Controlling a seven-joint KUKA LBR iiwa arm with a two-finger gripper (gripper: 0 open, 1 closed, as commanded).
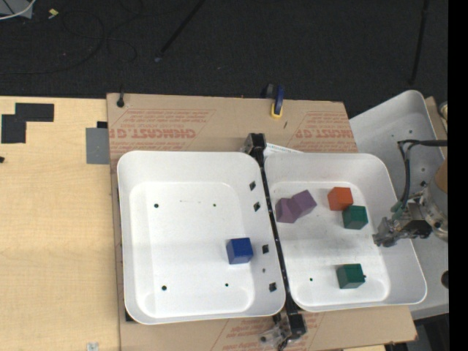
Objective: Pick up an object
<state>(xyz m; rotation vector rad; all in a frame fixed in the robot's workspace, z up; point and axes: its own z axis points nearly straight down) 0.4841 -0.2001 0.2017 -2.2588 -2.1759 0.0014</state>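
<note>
In the right bin [398, 196] lie a purple block [295, 206], an orange cube [340, 197], a dark green cube [355, 216] just below the orange one, and a second green cube [351, 276] near the front. A blue cube [239, 250] sits in the left bin [139, 196] near its right wall. My gripper [387, 235] hangs at the right bin's right rim, to the right of the upper green cube and apart from it. Nothing shows between its fingers.
A black divider with clips [267, 225] runs between the two bins. Both bins rest on a cardboard sheet [190, 126] held by a blue-and-yellow clamp [276, 101] at the back. Cables [409, 159] loop by the arm at the right.
</note>
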